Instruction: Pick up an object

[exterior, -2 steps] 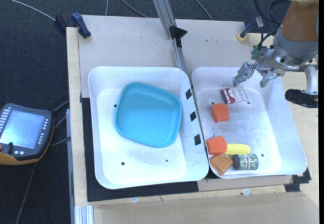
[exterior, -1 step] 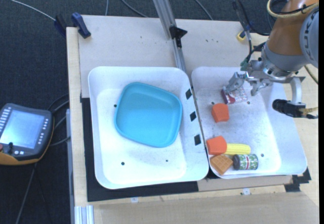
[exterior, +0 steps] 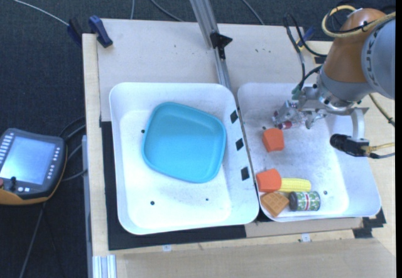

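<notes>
The counter [exterior: 163, 51] is a pale beige board, its far part bare apart from a few dark specks. Two shallow white bins sit on it side by side, touching along their inner edges. The left bin [exterior: 125, 208] lies partly over a black mat [exterior: 113, 208] that shows along its left and near sides. The right bin [exterior: 358, 189] reaches toward the counter's right edge. A blue clamp [exterior: 100, 31] grips the far left corner of the counter. A slanted metal rail [exterior: 204, 0] comes down from the far side and meets the counter just where the two bins join.
</notes>
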`<state>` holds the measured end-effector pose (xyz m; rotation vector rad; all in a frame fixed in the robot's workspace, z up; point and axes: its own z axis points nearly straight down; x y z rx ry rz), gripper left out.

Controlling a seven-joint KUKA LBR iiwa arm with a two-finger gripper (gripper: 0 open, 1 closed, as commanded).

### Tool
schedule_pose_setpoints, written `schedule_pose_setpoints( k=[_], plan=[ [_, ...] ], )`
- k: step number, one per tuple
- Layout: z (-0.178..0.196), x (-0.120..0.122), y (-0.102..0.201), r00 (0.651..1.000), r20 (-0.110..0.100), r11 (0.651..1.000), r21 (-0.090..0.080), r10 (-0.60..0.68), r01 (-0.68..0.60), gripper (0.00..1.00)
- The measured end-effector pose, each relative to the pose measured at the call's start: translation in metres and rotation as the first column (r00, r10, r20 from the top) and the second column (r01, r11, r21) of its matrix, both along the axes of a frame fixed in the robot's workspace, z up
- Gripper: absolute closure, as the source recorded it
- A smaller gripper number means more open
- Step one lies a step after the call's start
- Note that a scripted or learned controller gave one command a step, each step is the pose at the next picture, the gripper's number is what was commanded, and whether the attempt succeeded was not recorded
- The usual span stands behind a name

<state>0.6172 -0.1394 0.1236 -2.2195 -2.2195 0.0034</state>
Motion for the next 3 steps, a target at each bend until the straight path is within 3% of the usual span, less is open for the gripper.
schedule_pose_setpoints(
  k=[1, 2, 3],
  plan=[
    [0.013, 0.002, 0.0, 1.0, 0.006, 1.0, 0.0, 0.0, 0.0, 1.0],
    [0.065, 0.013, 0.0, 1.0, 0.009, 1.0, -0.001, 0.001, -0.001, 1.0],
    [0.109, 0.008, 0.002, 1.0, 0.008, 1.0, -0.001, 0.0, 0.0, 1.0]
  ],
)
